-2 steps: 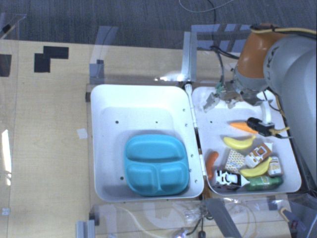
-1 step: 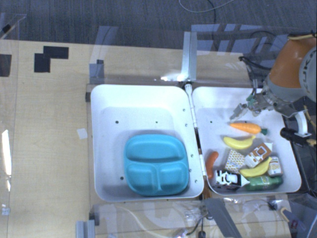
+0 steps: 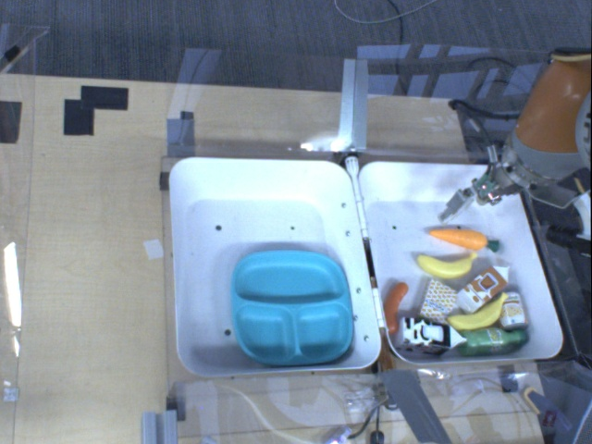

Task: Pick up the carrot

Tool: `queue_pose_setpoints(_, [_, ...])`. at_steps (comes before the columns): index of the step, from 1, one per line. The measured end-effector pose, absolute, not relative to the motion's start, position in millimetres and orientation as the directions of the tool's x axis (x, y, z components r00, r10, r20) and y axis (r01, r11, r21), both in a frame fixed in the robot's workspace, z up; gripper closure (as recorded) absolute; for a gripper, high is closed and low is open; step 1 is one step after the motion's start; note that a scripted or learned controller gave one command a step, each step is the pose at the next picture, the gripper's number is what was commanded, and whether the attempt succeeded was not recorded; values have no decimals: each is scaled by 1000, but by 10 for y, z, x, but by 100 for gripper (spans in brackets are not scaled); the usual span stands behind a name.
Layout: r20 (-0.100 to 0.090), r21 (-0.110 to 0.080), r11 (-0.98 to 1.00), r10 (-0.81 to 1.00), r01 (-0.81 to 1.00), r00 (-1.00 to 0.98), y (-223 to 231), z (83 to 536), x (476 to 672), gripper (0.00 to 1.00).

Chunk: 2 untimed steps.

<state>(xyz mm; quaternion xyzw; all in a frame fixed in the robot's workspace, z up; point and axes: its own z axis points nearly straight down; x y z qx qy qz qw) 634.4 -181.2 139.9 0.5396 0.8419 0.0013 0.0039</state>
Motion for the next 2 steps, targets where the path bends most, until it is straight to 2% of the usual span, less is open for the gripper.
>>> queue_pose_setpoints(1, [-10,7,640,768,768,-640,-2010,895,6088,0])
queue_pose_setpoints(2, [-15,14,640,768,768,-640,-2000,1027,6117,100])
